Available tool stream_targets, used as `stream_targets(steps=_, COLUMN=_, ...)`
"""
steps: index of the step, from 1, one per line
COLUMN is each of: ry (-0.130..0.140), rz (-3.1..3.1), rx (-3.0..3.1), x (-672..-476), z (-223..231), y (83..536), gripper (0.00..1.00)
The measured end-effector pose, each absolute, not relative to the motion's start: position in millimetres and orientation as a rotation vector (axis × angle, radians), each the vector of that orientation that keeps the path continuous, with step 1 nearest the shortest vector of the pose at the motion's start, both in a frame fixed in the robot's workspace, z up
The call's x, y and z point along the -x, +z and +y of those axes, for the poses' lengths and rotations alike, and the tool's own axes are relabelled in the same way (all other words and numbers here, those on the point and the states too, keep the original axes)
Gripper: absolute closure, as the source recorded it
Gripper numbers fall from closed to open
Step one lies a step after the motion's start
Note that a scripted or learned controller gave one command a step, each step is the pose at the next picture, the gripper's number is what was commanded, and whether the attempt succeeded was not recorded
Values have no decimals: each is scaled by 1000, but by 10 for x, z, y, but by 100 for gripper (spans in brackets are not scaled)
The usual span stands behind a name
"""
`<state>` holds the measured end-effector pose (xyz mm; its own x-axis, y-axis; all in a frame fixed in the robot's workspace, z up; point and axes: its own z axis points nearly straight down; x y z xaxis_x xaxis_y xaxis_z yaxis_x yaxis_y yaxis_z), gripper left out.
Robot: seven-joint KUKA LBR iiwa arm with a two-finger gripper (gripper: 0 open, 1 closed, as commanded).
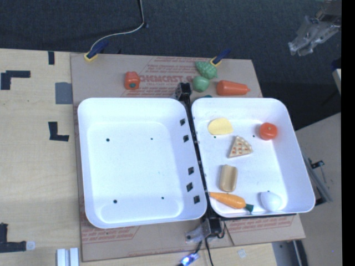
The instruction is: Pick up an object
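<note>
The right bin (288,121) holds a yellow round piece (220,127), a red tomato (268,131), a pizza slice (240,147), a tan bread piece (228,177), an orange carrot (228,200) and a white egg (271,201). My gripper (308,39) hangs at the top right, high above the dark floor and well away from both bins. Nothing shows between its fingers.
The left bin (89,148) stands beside the right one. Behind the bins on the cardboard lie a small orange-red item (131,80), a green vegetable (204,73) and a second carrot (232,87). A cable (119,35) with a yellow-and-blue clip runs at the back.
</note>
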<state>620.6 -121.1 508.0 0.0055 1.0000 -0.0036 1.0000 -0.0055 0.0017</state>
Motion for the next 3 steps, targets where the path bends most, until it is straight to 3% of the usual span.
stream_targets(steps=1, ry=-5, rz=2213, rx=-2226, x=-6403, z=-1898, y=5046, gripper=100)
stream_targets(steps=2, ry=-3, rz=2217, rx=-2224, x=-6306, z=-2262, y=5024, gripper=100)
stream_targets(steps=3, ry=0, rz=2220, rx=-2217, x=-6337, z=-2231, y=5370, gripper=100)
